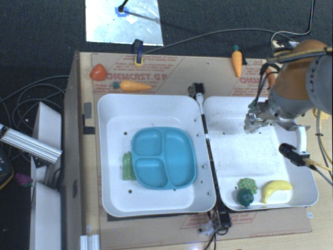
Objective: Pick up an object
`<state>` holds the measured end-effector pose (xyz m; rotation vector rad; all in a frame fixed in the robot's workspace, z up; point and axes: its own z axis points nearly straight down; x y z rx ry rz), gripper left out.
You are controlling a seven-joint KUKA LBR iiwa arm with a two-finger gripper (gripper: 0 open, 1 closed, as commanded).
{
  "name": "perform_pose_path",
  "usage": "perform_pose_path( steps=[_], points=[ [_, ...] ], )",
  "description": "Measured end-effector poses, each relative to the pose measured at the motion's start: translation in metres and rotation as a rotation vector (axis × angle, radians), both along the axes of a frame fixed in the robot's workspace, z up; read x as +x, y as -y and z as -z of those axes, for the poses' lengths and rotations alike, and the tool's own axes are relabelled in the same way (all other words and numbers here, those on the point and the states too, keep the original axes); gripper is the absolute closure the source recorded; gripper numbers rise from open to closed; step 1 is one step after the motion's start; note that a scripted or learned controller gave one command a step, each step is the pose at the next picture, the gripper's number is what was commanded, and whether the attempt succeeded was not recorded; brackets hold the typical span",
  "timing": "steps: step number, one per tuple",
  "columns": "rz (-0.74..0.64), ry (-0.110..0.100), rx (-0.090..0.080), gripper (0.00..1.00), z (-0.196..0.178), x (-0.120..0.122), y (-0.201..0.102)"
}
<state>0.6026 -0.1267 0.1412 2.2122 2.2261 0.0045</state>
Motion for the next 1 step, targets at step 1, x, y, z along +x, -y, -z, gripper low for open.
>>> perform_pose_path(
  steps=[1],
  points=[
    [-0.001,0.002,0.001,1.00,-0.0106,0.0009,-0.0004]
  ],
)
